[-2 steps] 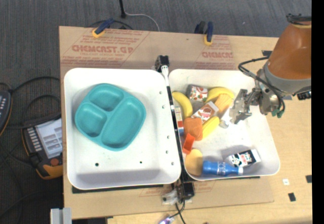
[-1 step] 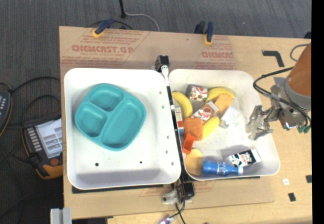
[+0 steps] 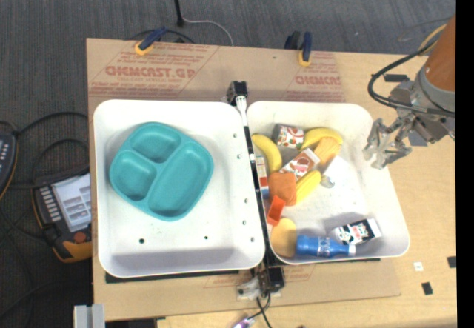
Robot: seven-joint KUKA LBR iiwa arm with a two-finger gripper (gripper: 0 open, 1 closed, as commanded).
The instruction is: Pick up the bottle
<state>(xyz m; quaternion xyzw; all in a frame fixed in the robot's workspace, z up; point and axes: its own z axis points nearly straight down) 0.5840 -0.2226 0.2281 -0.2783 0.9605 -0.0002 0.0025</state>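
Note:
The bottle is blue and lies on its side along the front wall of the right bin. A small black-and-white carton touches its right end, and a yellow-orange round piece sits at its left end. My gripper hangs over the right rim of the right bin, well behind and to the right of the bottle. It is open, with nothing between its fingers.
Toy food crowds the right bin's back left: two bananas, a can, a red-and-white carton and orange pieces. A teal divided plate lies in the left bin. Clamps hold the board's far edge.

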